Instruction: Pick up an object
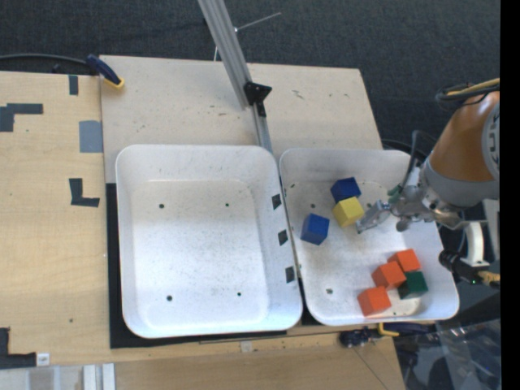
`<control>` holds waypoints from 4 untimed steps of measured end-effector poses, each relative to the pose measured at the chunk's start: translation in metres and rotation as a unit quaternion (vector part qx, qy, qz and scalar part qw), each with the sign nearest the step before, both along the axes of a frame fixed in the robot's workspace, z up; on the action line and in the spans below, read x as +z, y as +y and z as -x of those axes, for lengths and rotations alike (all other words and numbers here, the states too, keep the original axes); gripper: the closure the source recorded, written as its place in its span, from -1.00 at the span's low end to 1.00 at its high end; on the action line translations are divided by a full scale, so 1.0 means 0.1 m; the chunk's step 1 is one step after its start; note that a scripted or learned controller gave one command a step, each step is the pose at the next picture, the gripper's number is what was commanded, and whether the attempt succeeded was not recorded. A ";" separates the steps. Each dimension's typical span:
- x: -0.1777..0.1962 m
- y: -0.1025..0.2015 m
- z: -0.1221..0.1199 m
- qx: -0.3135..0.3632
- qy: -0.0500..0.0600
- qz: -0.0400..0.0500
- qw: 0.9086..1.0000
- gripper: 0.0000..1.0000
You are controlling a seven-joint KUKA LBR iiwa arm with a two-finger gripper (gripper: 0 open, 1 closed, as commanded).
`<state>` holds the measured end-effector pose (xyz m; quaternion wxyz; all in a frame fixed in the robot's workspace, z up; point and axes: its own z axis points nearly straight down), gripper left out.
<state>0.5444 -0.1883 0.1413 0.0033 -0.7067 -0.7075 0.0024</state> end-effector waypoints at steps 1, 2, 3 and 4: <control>-0.52 0.01 0.01 0.000 -0.003 0.001 1.000 -1.00; -0.40 0.01 0.01 0.000 -0.002 0.000 1.000 1.00; 0.23 0.02 0.02 0.000 -0.006 0.001 1.000 1.00; 0.84 0.08 0.04 0.001 -0.007 0.001 1.000 1.00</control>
